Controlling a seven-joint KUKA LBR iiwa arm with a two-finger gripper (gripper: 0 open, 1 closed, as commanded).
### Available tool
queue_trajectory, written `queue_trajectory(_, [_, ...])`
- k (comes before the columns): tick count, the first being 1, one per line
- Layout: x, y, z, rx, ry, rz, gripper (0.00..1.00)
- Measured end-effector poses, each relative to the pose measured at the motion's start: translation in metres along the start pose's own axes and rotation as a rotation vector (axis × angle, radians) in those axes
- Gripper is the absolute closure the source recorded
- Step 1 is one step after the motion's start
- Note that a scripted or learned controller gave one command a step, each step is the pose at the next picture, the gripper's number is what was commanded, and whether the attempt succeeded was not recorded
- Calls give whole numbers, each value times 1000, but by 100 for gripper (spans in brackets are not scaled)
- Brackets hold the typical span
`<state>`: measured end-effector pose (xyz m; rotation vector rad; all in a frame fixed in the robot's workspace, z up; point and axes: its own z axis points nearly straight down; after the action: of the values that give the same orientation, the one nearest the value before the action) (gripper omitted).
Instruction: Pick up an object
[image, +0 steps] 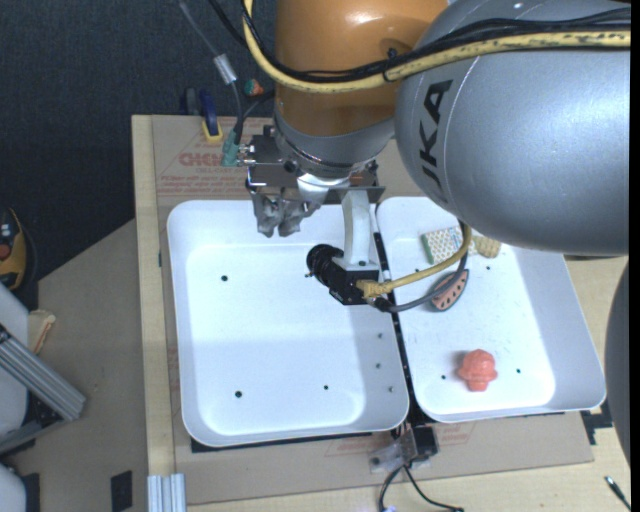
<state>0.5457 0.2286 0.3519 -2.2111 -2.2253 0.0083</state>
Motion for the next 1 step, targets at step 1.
queue_trajectory(1, [-79,-51,-15,-4,-1,13,100])
